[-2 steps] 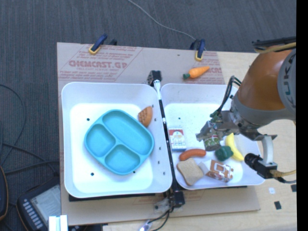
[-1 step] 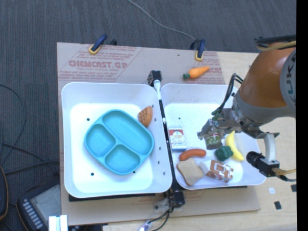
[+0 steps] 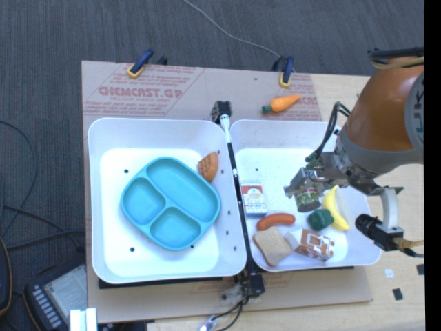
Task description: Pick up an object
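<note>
Camera view puts our tool (image 3: 308,187) low in the right bin (image 3: 275,136), over a small dark jar (image 3: 308,200) that lies near that bin's right wall; we cannot tell the tool's state. A banana (image 3: 335,207) and a green piece (image 3: 320,219) lie just beside the jar. Toward the bin's near edge lie a sausage (image 3: 275,221), a bread slice (image 3: 272,247) and a small packet (image 3: 315,245). We judge this the reaching step; next, a close on the jar and a straight lift, sparing the banana.
</note>
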### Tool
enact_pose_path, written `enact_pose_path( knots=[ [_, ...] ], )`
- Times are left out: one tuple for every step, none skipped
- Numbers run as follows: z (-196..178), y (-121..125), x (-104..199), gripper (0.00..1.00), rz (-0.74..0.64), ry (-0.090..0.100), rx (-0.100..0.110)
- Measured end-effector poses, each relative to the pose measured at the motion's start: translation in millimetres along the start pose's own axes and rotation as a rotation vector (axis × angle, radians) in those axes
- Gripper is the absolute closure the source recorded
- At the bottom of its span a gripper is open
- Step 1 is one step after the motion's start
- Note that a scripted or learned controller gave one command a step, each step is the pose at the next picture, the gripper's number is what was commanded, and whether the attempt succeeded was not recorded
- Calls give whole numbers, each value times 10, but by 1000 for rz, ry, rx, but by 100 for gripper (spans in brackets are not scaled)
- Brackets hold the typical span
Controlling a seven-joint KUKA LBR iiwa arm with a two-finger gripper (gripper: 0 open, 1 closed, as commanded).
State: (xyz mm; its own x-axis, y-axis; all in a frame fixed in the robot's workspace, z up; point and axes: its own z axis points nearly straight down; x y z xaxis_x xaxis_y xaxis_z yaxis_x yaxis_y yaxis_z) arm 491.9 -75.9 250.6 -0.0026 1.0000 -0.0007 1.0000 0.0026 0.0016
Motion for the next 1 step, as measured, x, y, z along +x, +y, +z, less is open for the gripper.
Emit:
enact_pose_path(
  knots=[
    [-96, 6, 0, 100, -1, 0, -1]
  ],
)
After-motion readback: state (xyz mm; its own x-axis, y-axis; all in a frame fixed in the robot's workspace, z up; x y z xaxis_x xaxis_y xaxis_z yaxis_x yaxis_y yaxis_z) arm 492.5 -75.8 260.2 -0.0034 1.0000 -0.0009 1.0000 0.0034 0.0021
